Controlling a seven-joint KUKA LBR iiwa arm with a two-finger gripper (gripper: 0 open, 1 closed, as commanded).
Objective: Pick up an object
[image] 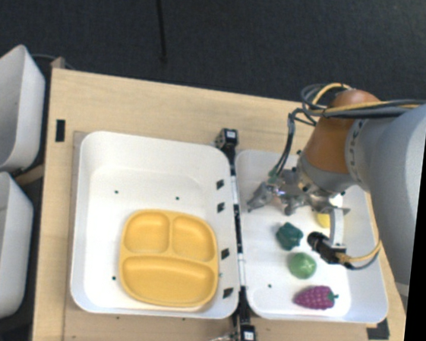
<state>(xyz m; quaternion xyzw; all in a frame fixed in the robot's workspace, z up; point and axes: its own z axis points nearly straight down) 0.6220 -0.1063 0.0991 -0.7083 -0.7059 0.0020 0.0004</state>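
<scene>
In the right bin [359,297], a dark green toy [290,235] lies near the middle. A light green round fruit [302,265] sits just below it, and a purple grape bunch [315,297] lies near the front wall. A yellow item [322,219] peeks out from under the wrist. My gripper [275,198] hangs over the bin's back left part, up and left of the dark green toy. Its fingers are open and nothing is between them.
The left bin [106,169] holds a yellow divided plate [168,259] in its front half. A black cable [330,252] loops off the wrist above the right bin. The ridge between the bins [235,230] runs just left of the gripper.
</scene>
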